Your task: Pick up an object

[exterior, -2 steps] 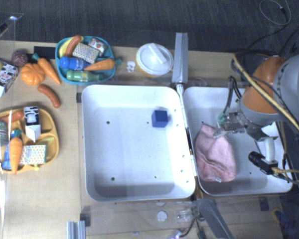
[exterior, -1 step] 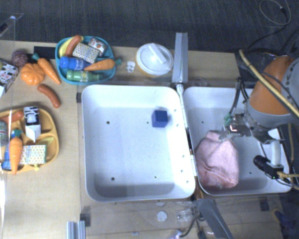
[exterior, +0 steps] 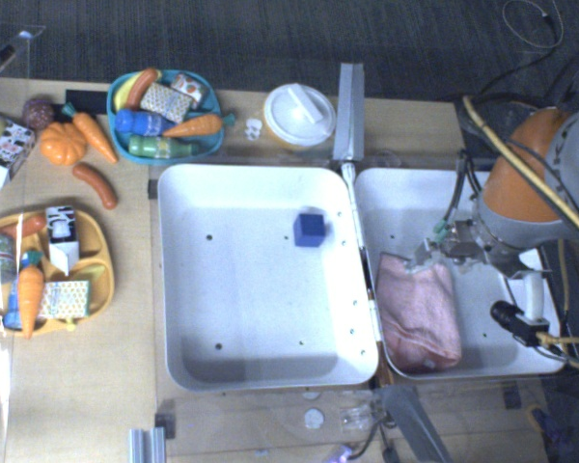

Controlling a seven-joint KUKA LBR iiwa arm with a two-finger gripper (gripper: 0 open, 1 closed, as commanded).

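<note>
Approach step is being run: gripper is being positioned above pink cloth in right bin; clench state cannot be told, descent needed next.

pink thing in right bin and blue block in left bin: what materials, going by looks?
Pink thing: looks like soft cloth, matte, perhaps terry; it lies slumped with rumpled, uneven edges and a faint woven texture. Blue block: looks rigid, likely plastic or painted wood or foam; crisp square edges, flat uniform colour, no visible shine. Too small to settle which.
</note>
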